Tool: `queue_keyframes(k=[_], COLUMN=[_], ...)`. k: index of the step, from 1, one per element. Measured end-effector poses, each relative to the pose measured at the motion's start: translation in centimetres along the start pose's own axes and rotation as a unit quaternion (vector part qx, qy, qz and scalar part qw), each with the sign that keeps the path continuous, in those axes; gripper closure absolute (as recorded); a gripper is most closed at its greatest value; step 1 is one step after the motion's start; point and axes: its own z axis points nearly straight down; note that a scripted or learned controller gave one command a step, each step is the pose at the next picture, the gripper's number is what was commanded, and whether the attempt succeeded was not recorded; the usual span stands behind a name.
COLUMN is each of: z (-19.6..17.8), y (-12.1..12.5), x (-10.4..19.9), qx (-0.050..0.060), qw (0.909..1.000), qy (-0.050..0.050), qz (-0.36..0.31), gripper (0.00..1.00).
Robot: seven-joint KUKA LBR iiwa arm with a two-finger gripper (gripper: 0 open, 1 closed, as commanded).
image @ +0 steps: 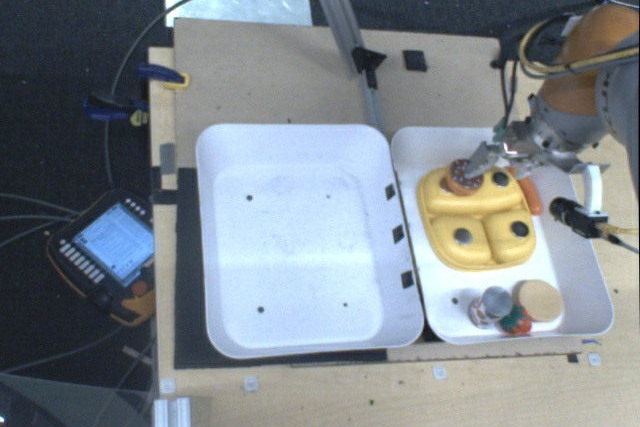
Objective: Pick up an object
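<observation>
My gripper [484, 158] hangs over the back of the right bin [585, 265], reaching in from the right. Its tip is right beside a small brown ring-shaped piece [461, 178]. That piece rests on the back lobe of a large yellow moulded toy [478, 220] with black dots. An orange carrot-like piece [530, 195] lies against the toy's right side, just below the gripper. Whether the tip touches the brown ring is not clear.
Near the right bin's front edge stand a small silver can [490, 305], a round tan disc [540, 299] and a small red-and-green piece [515, 321]. The left bin [225, 215] sits alongside, with black clips on the shared rim [398, 233].
</observation>
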Motion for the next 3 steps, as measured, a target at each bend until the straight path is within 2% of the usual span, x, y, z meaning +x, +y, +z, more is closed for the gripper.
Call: queue_keyframes(k=[1,3], z=[-1.0,-10.0], y=[0.1,0.8], x=[0.0,0.1], qx=[-0.001,0.002], qw=[1.0,1.0], qy=[0.0,0.001], qz=[-0.001,-0.001], gripper=[1.0,1.0])
